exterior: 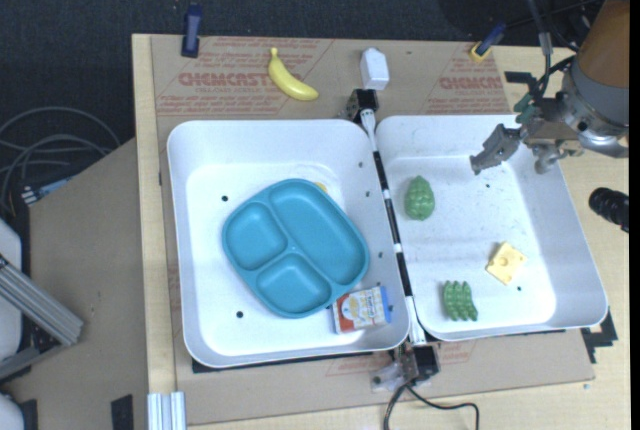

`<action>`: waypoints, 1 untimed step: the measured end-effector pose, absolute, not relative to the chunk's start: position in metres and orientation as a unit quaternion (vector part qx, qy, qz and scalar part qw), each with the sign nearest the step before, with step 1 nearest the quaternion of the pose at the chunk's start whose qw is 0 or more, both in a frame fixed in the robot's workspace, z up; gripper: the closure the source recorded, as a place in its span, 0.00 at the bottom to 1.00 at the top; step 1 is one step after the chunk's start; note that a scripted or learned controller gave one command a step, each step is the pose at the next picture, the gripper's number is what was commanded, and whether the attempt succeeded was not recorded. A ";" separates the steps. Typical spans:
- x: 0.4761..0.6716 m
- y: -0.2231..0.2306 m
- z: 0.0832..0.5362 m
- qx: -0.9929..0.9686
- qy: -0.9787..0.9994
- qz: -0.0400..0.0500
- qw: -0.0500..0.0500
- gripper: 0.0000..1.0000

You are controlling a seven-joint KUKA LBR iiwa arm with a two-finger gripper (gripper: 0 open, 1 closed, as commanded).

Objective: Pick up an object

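Note:
My gripper (518, 156) hangs over the far part of the right bin (560, 218), open, with nothing between its fingers. In that bin lie a round green fruit-like piece (418, 198) near the left wall, a green bumpy piece (458, 300) at the front, and a yellow cheese wedge (506, 264) at the front right. The gripper is apart from all three, to the upper right of the round green piece. The left bin (200, 168) holds a blue divided plate (292, 245) and a small red-and-white carton (361, 308) at its front right corner.
A yellow banana (291, 78) and a white block (374, 68) lie on the board behind the bins. A blue clip (191, 28) sits at the board's far left corner. A black divider (385, 208) runs between the two bins.

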State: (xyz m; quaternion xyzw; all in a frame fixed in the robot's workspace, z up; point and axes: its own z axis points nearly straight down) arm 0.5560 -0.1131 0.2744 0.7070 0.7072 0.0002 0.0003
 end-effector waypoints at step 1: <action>0.575 -0.081 0.189 0.707 0.707 -0.001 -0.001 0.00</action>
